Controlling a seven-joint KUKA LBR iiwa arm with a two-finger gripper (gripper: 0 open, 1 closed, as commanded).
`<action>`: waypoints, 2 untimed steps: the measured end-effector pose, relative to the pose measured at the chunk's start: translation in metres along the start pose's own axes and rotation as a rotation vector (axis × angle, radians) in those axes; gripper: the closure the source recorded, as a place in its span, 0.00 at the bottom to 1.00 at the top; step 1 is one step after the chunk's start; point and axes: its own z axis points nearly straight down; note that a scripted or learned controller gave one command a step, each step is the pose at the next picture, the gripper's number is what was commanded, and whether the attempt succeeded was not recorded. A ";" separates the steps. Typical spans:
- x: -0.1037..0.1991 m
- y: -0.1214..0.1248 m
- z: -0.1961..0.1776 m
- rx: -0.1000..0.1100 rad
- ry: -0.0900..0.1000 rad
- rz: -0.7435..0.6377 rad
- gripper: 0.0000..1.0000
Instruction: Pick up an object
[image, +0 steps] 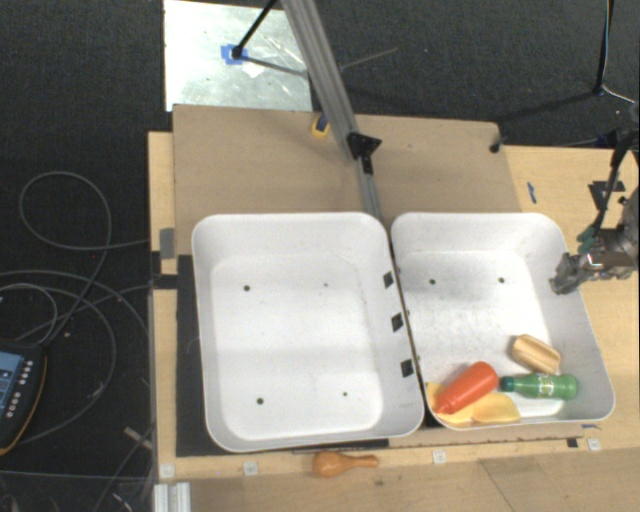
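Observation:
In the right bin, near its front wall, lie an orange carrot-like toy, a yellow piece under it, a green bottle with a white label and a tan bread-roll toy. My gripper hovers at the right bin's right rim, well behind and to the right of these objects. Nothing is seen in its grasp.
The left bin stands beside the right one, with black clips along the shared rim. An orange pear-shaped toy lies on the bench in front of the bins. A grey pole slants down to the bins' back edge.

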 end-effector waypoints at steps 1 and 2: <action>0.049 0.016 0.010 0.006 0.004 -0.005 1.00; 0.095 0.048 0.019 0.004 0.003 -0.005 1.00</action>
